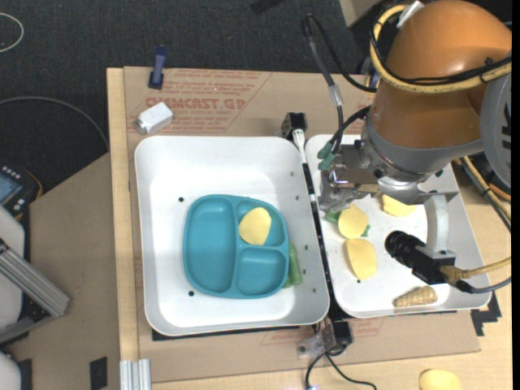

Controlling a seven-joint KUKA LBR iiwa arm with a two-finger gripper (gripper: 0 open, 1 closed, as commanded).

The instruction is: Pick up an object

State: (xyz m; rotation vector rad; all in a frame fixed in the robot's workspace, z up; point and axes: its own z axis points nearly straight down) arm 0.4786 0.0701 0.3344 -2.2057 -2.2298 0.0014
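The gripper (341,187) is poised low over the right bin (455,299), its grip state impossible to tell, with a yellow slice (353,222) lying just below-right of it, nearly underneath.

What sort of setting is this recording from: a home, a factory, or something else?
Most likely a robotics lab bench. Two white bins sit on cardboard over dark carpet, the left holding a teal divided plate, the right holding yellow toy pieces, with loose cables around the arm.
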